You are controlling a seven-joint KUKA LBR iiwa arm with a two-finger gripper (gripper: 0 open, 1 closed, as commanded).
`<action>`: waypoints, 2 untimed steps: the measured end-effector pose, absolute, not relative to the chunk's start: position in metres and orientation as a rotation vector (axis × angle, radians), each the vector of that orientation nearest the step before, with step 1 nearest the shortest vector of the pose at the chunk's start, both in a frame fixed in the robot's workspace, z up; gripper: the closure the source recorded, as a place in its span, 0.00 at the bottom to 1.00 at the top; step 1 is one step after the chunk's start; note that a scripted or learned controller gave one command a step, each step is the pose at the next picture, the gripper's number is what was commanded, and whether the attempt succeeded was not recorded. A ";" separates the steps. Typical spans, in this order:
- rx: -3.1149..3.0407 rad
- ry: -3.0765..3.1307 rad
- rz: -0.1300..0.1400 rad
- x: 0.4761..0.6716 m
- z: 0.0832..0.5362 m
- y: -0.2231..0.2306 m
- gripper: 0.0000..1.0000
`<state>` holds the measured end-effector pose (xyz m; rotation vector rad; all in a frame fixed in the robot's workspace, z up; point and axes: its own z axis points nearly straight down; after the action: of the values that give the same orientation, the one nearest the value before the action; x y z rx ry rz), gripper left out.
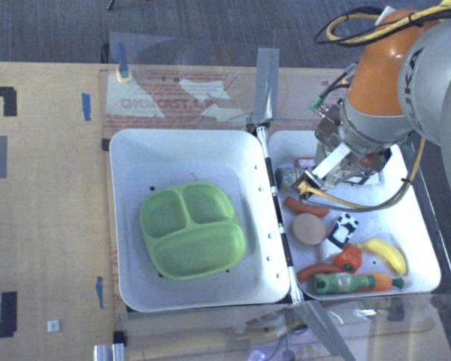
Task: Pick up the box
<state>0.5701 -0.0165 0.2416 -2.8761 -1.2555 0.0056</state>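
Box point(343, 230), small, black and white, lies in the right bin point(423, 235), roughly mid-floor, nothing gripping it. Just view-left of the box: brown round disc point(310, 229), very close, contact unclear. Just below the box: red pepper-like piece point(349, 258), near touching. Below-right of the box: yellow banana point(385, 254), close but apart. Up-left of the box: red sausage-shaped thing point(307, 205), lying flat. Farther up-left of the box, against the bin's inner wall: green can point(288, 177) on its side. Below the box along the near wall: orange-red long piece point(316, 270), then a green bottle point(337, 283) lying flat with an orange carrot point(376, 281) at its end. Above the box, toward the top of the view: arm point(379, 81), its wrist over the bin's back half, clear of the box. Jaws are hidden under the wrist, so apart or together cannot be told. Well view-left of the box: left bin point(135, 164) holding a green divided plate point(192, 230). Both bins sit on a tan worktop point(45, 201).
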 end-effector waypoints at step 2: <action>-3.120 -0.371 -0.001 0.574 0.304 0.086 1.00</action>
<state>0.5739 0.0862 0.3039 -3.1196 -0.3714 -0.0009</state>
